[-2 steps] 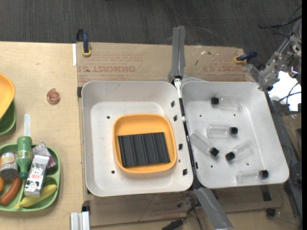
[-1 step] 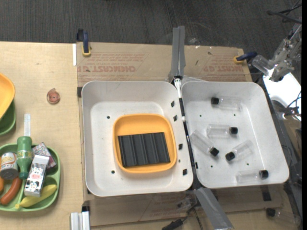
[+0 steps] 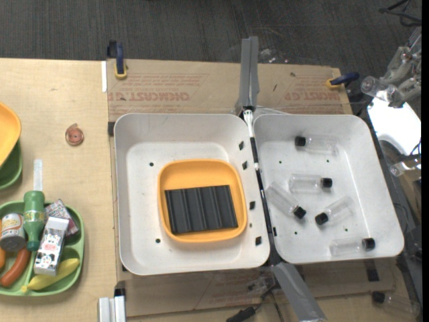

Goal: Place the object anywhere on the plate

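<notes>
Lying flat on one rounded orange plate [image 3: 201, 173], one dark, ribbed rectangular block [image 3: 200, 208] sits in the left bin [image 3: 134, 200], well apart from the gripper [image 3: 401, 79]. Five clear vials [image 3: 310, 184] with black caps lie scattered in the right bin [image 3: 348, 129], nearer to the gripper. The gripper is a metallic blur, and its state cannot be told.

Red print reading "CHEMCAST GP" is seen upside down and mirrored on the brown paper sheet [image 3: 175, 92] behind the left bin, and again more faintly behind the right bin; other labels are too small to be read.
</notes>
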Robot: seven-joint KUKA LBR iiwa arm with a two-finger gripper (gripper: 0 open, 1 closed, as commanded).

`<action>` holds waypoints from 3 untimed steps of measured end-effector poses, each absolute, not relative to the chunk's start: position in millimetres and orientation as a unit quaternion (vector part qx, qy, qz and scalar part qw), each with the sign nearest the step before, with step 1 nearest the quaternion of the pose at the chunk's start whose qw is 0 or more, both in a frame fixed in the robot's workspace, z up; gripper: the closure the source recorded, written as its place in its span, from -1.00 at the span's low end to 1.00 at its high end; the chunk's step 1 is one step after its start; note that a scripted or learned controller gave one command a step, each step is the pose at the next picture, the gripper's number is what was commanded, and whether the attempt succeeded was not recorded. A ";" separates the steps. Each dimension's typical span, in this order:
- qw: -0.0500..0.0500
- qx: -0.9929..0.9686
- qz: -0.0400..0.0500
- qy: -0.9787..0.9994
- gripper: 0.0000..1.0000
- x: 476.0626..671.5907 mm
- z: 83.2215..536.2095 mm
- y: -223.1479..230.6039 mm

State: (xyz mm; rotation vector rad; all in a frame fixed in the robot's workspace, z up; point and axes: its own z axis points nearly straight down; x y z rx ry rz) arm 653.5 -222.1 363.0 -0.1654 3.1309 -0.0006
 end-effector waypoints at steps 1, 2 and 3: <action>0.003 -0.178 0.000 0.984 1.00 596.6 431.5 -222.3; 0.002 -0.274 0.000 0.962 1.00 501.3 442.1 -222.0; 0.002 -0.274 0.000 0.962 -1.00 501.3 442.0 -222.2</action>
